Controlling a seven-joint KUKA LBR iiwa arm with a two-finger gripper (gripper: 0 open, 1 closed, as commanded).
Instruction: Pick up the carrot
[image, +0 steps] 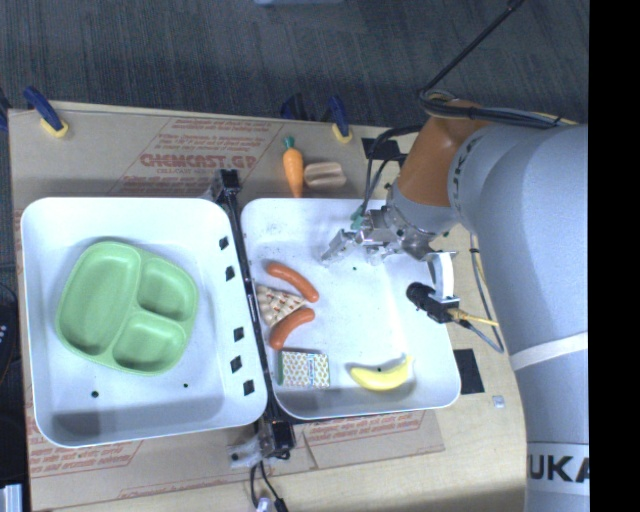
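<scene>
Beyond the right bin's (440, 385) back rim lies the carrot (292, 170) (bun (324, 176) alongside); the gripper (345, 243) hovers apart, grip unclear.

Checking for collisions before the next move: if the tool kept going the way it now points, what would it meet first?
The tool points toward the view's left, low over the right bin. Probably the bin's white floor or its left wall first; depth is unclear. The carrot lies outside, beyond the bin's far rim.

One carrot (292, 168), two sausages (291, 281), one banana (381, 375), one green plate (127, 304), two bins (40, 330).
</scene>
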